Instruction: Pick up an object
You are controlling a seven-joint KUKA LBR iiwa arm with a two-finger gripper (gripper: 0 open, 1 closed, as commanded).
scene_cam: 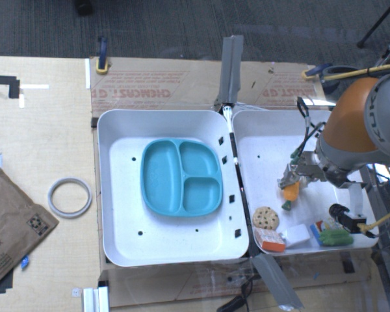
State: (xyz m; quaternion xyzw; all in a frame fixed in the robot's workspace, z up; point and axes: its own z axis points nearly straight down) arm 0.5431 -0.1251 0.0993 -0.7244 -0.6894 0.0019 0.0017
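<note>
Carrot (290, 194) hangs clamped between the end effector (291, 182) fingers above the right bin (260, 135).

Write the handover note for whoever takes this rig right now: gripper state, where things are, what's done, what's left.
Gripper: over the right bin, at the carrot; a firm hold on it cannot be confirmed from this view.
Right bin also holds a cookie, an orange-and-white box, a white block and a green item along its near edge.
Left bin holds a blue divided plate.
Done: arm positioned at the carrot.
Left: confirm the grasp, then lift the carrot clear.
</note>
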